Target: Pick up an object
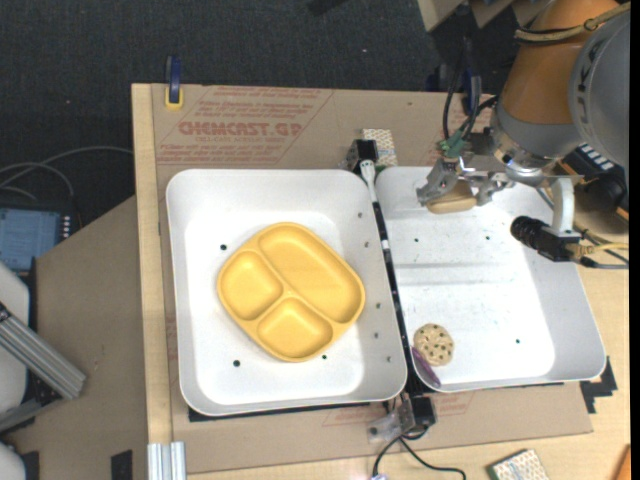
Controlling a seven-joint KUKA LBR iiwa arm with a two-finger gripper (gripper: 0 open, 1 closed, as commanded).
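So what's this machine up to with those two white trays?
A grey and orange robot arm reaches in over the right bin, with its tool near that bin's far edge. A tan piece sits right at the tool, though I can't tell if it is gripped. A cookie lies at the right bin's near left corner. A yellow divided plate rests in the left bin.

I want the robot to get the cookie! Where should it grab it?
Probably from straight above, fingers closing across the cookie's round edge. It lies flat in the right bin, close to the near-left wall, so the fingers should line up along that wall, not towards it.
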